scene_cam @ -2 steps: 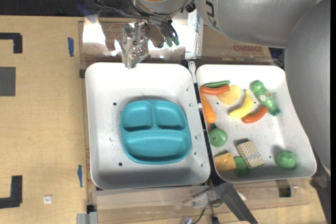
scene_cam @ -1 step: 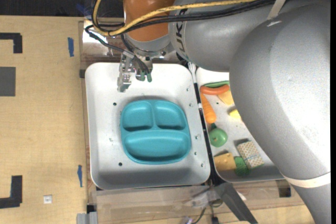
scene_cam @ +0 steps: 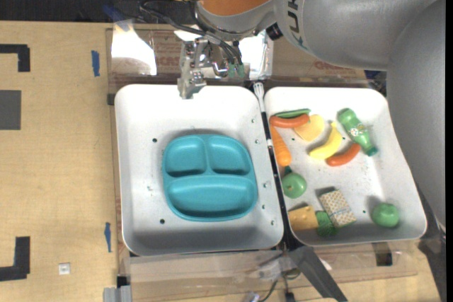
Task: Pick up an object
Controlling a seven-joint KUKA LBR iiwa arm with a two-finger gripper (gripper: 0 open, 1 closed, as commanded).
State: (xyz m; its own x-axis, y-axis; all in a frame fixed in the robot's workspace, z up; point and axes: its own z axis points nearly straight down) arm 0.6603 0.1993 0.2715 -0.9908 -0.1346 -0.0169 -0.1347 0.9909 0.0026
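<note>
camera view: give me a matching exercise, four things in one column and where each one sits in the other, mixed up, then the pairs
Things:
1. teal divided plate
2. green bottle
3. gripper
4. green ball

Places:
A. near right corner of the right bin
B. far part of the right bin
C. over the far rim of the left bin
D. middle of the left bin

Pairs: 1-D, 2-B, 3-C, 4-A

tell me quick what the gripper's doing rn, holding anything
Gripper: above the far rim of the left bin, nothing visible between its fingers; open or shut cannot be told.
</note>
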